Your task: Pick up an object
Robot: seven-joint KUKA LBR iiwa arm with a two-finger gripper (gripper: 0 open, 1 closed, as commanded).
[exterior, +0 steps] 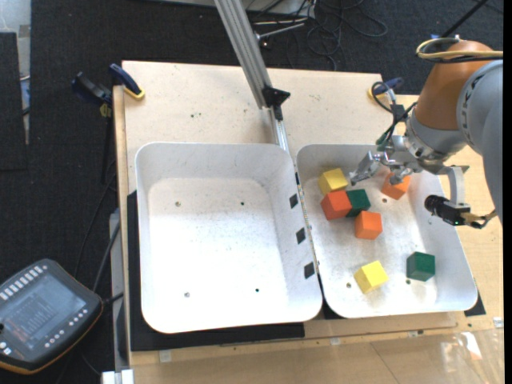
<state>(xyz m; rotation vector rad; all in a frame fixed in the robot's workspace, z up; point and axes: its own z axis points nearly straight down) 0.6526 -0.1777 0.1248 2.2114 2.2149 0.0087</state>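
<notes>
The gripper (376, 165) hangs low over the far part of the right bin (448, 282), just beside a yellow block (333, 180) and an orange block (394, 186). I cannot tell how its jaws stand.

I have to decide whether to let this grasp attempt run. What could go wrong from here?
The gripper hangs over a tight cluster: a yellow block, an orange block and a green block touch, so closing may nudge them apart. Another orange block lies near the right bin's wall, half under the wrist.
</notes>
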